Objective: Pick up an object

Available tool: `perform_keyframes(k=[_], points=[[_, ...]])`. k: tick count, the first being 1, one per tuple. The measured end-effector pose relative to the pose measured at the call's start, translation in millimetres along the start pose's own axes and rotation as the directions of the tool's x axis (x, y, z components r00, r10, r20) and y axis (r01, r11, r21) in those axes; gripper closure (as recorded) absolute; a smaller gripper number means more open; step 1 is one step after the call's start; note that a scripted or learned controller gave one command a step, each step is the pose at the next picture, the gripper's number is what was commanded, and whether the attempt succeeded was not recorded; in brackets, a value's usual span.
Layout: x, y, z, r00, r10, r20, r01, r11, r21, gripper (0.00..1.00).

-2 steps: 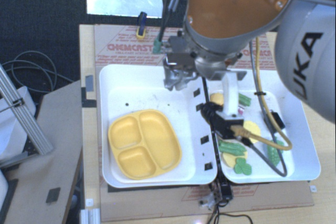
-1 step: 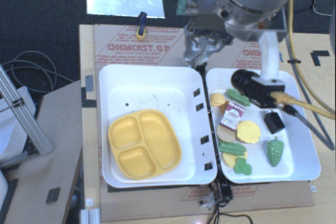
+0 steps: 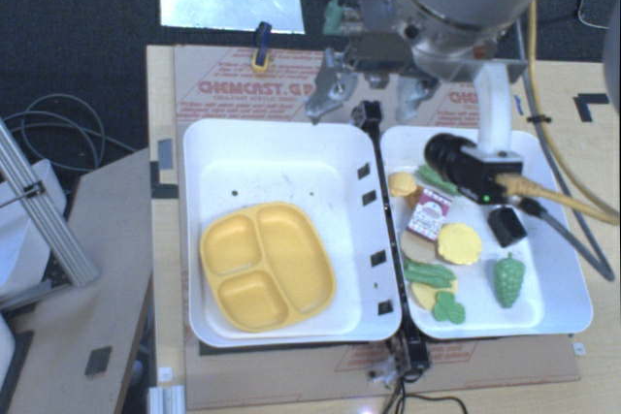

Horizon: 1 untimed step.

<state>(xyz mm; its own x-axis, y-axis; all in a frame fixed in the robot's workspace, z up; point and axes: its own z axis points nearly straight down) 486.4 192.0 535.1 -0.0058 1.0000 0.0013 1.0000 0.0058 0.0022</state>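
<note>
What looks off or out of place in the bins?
Nothing spilled or damaged. The yellow divided tray lies skewed in the left bin. The toy food is crowded at the right bin's left side, the red carton resting on neighbouring pieces.

A divided tray is lying in the left bin. In the right bin, toy foods are sitting beside the divider, a small box among them, a grape bunch farther right.

Yellow divided tray in left bin; toy food in right bin; end effector above
</note>
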Motion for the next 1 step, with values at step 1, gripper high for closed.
perform_keyframes(k=[1], points=[[44.1,-1.6,169.6,1.000,-0.003,0.006,0.003,1.000,0.014,0.00]])
